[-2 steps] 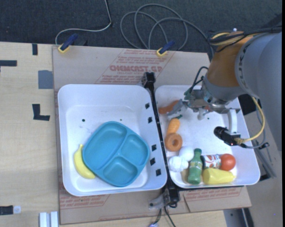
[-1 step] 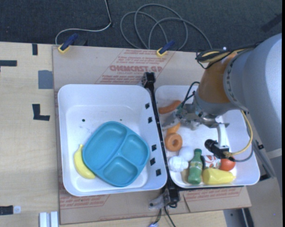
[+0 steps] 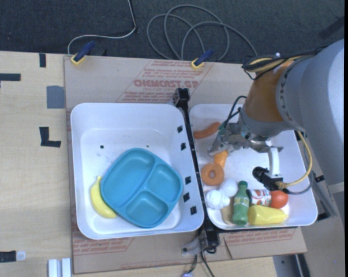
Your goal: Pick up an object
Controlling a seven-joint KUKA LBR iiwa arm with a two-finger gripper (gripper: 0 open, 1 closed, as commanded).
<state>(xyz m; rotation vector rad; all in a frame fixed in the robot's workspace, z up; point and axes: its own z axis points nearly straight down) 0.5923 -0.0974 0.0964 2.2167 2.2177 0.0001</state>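
Note:
My gripper [image 3: 224, 141] is low in the right bin [image 3: 303, 172], near its upper left part, under the grey arm with the orange band [image 3: 265, 100]. A small orange carrot [image 3: 220, 157] lies right below the gripper, touching or nearly touching it. An orange sausage [image 3: 206, 131] lies just to the gripper's left. Nearer the front sit a tan doughnut [image 3: 212, 174], a white lump [image 3: 217, 198], a green bottle [image 3: 240, 202], a yellow pepper [image 3: 268, 214] and a red tomato [image 3: 280, 199].
The left bin [image 3: 84, 131] holds a blue divided plate [image 3: 141, 187] with a yellow banana [image 3: 100, 201] tucked under its left edge. A black divider [image 3: 188, 149] runs between the bins. Cables [image 3: 191, 33] lie behind the bench.

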